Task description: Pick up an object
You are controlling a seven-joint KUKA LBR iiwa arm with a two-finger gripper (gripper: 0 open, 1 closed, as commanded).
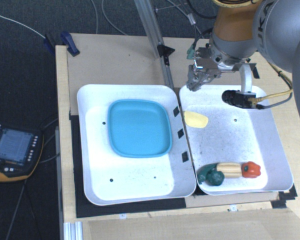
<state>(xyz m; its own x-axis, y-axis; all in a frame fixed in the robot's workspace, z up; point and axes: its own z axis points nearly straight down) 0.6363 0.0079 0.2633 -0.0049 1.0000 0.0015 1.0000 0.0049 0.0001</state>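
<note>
1. I see the hand point(196, 82) above the right bin's point(270, 149) far-left corner, pointing down. I can't tell its grip state, and nothing visible in it.
2. Nearest target: yellow piece point(196, 119), just below the hand toward the bin's near side, long axis roughly left-right.
3. Plate point(140, 128) lies in left bin point(90, 134).

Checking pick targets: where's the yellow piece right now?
The yellow piece lies in the right bin, against its left wall near the far end, just below the gripper and beside the blue plate.
</note>
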